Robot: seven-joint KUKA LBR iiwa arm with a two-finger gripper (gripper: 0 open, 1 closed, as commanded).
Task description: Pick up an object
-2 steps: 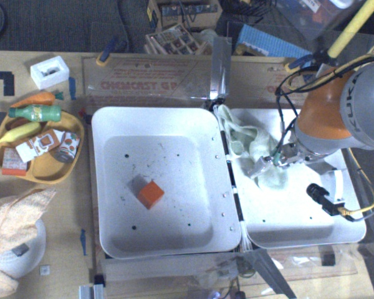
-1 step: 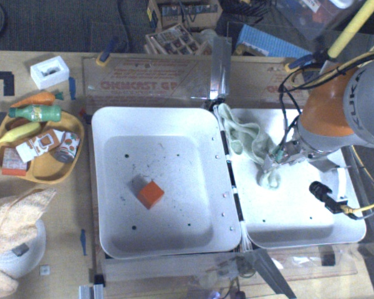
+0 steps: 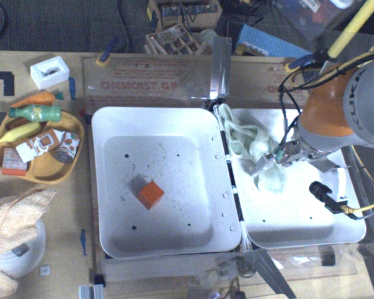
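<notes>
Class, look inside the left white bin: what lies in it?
An orange block lies alone on the left bin's floor, beside small dark specks. Whatever sits beneath the block is covered.

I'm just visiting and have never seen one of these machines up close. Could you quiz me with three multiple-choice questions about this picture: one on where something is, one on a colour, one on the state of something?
1. Where is the small block?
A. In the left bin
B. In the right bin
C. On the bench outside the bins

2. What colour is that block?
A. Blue
B. Orange
C. Green

3. How does the pale, crumpled cloth-like thing lie?
A. Folded flat beside the block
B. Hanging from the arm above the bench
C. Bunched in the right bin's upper left part

Answers:
1 A: it sits on the floor of the left bin.
2 B: its faces are plainly orange.
3 C: it lies heaped inside the right bin, next to the gripper.
</notes>
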